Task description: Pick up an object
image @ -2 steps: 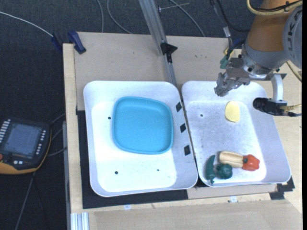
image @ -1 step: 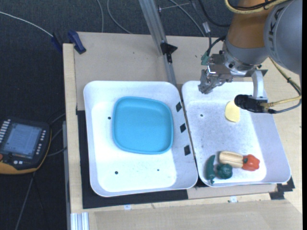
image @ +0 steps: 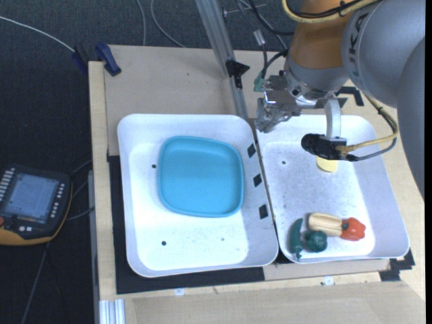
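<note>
surface [image: 182,69]: tan board, carrying both white bins
arm [image: 378,32]: grey with the orange band, hanging over the far end of the right bin
left bin [image: 135,181]: right up against the right bin
right bin [image: 391,214]: my landmark
blue plate [image: 200,175]: sitting in the left bin
jaws [image: 272,117]: at the right bin's far-left corner, can't tell if spread
toy veggies [image: 327,231]: right bin's near end
yellow piece [image: 327,163]: right bin's far half

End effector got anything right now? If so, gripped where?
Cannot be told. The end effector sits at the right white bin's back-left corner with nothing visible in it; the small yellow object lies apart.
</note>
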`<state>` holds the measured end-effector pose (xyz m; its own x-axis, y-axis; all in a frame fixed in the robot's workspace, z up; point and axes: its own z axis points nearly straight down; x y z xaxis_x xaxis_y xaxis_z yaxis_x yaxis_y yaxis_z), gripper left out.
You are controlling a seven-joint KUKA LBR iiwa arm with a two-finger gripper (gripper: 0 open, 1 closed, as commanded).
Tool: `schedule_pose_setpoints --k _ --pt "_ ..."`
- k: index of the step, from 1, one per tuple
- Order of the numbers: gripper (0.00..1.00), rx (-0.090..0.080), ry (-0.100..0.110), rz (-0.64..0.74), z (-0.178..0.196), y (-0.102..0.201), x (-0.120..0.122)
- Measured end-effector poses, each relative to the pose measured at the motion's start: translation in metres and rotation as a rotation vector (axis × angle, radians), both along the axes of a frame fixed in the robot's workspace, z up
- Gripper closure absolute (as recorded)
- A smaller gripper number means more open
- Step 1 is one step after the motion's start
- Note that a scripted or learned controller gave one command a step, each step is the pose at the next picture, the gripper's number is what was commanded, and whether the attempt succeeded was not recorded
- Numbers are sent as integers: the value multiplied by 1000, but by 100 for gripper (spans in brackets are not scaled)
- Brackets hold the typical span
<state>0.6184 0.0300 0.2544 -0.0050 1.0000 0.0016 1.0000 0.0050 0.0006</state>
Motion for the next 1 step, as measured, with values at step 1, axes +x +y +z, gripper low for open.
schedule_pose_setpoints --k 1 --pt "100 -1 2 -1 -20 52 5"
